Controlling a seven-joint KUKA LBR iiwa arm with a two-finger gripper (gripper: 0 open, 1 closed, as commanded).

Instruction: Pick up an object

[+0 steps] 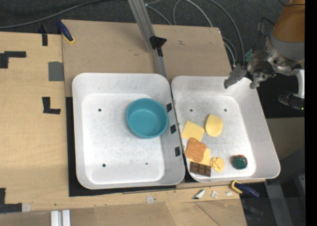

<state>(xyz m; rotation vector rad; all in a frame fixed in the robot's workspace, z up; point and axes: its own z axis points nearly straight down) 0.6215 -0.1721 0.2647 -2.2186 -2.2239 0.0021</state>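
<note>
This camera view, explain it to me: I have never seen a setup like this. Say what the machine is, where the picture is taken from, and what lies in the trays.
The picture comes from one fixed camera above the bench, looking down at a slant. The machine at the right is a robot arm, grey and orange, ending in a two-finger claw with its fingers spread, nothing between them, over the far edge of the right bin. Its job is to pick something up. The left bin holds a blue bowl. The right bin holds small toy-like pieces: a yellow square, a pale yellow lump, an orange waffle-like piece, a brown bar, and a dark green ball.
</note>
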